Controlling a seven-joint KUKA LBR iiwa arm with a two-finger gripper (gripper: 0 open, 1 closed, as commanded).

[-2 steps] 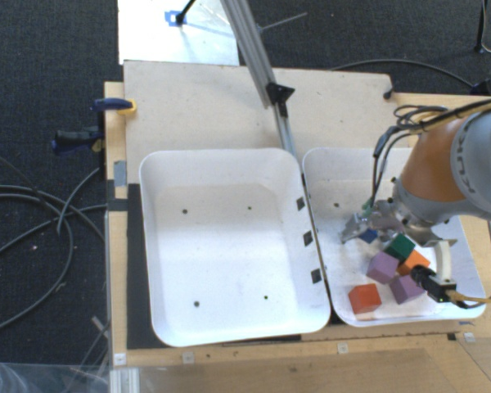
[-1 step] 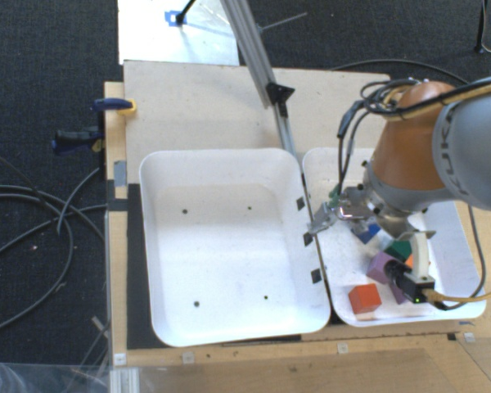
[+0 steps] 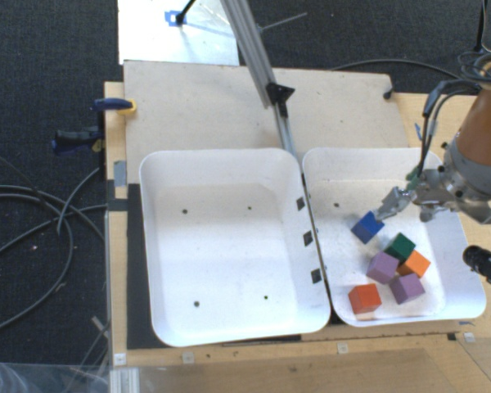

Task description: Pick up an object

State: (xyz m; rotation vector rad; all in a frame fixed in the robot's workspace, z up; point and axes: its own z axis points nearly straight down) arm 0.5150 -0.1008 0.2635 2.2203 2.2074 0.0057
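In the right bin (image 3: 344, 164) lie several small blocks. A blue cube (image 3: 366, 227) sits apart from the others, turned corner-on, toward the bin's middle. Just up and right of it hangs my gripper (image 3: 394, 201), its tip close to the cube's upper corner; whether it touches the cube is unclear. Lower right is a cluster: a green cube (image 3: 402, 244), an orange cube (image 3: 417, 263), two purple cubes (image 3: 383, 266) (image 3: 407, 287) and a red-orange cube (image 3: 364, 298) near the front rim.
The left bin (image 3: 159, 219) stands beside the right one, with a divider edge (image 3: 308, 236) between them. A slanted metal pole (image 3: 254, 47) crosses the beige board behind. A blue clamp (image 3: 82, 140) grips the bench's left edge. Cables run at the far right.
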